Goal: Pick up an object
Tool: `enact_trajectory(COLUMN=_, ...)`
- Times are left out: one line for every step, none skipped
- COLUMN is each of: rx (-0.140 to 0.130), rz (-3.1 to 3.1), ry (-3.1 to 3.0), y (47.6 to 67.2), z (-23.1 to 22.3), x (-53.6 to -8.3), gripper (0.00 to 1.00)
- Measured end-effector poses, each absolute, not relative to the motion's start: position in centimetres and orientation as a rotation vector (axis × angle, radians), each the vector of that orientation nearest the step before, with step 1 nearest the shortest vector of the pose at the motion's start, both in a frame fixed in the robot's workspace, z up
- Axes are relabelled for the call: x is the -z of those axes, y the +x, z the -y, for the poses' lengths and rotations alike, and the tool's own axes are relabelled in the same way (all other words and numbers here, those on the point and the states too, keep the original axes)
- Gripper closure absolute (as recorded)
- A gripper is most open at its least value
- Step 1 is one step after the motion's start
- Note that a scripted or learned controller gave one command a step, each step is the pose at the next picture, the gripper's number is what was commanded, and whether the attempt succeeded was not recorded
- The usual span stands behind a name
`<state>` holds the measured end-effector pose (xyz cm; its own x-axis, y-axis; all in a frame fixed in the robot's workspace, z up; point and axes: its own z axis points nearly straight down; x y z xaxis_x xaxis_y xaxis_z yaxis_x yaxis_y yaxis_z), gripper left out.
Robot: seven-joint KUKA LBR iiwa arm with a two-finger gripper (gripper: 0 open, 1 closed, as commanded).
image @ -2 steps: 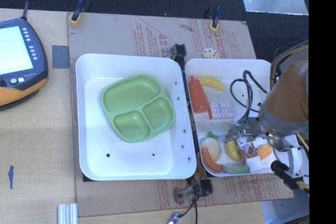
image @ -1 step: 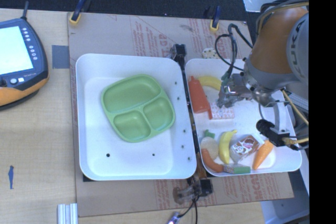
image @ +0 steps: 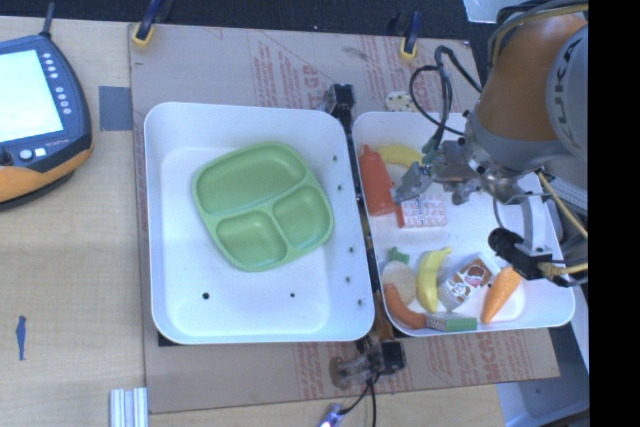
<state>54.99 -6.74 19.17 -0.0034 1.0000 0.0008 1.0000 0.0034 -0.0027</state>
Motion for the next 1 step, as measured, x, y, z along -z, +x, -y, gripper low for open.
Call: enact_trajectory(rx=-0.004, rz=2.227, ry=-2.214, y=47.60, z=10.69, x=-10.96, gripper=0.00)
